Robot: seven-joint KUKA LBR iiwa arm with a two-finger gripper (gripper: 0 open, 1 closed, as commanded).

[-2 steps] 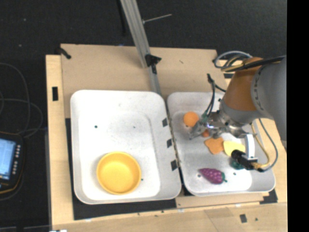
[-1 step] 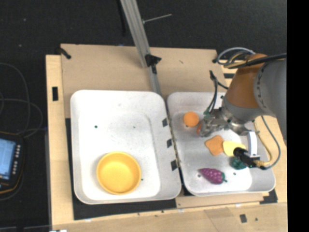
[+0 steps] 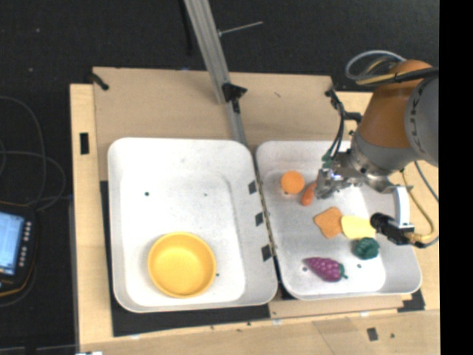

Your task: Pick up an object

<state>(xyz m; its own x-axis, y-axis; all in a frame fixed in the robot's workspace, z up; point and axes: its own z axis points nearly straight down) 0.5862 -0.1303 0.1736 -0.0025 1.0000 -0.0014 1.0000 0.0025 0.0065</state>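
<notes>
1. The surface is light brown wood with a dark floor around it. A grey metal pole leans in from 12 o'clock. A small screen glows at 9 o'clock.
2. Two white bins sit side by side. The left bin holds a yellow bowl near its 6 o'clock edge.
3. The right bin holds the toys. An orange ball is at its 10 o'clock side. A small orange carrot piece lies just beside the ball, with its long side running about 1 to 7 o'clock.
4. An orange flat piece touches a yellow piece. A dark green lump is just past the yellow piece at 5 o'clock. Purple grapes lie near the 6 o'clock edge, long side running 10 to 4 o'clock.
5. The jaws hang right beside the carrot piece, at its 2 o'clock side. I cannot tell if they are spread or pressed together.
</notes>
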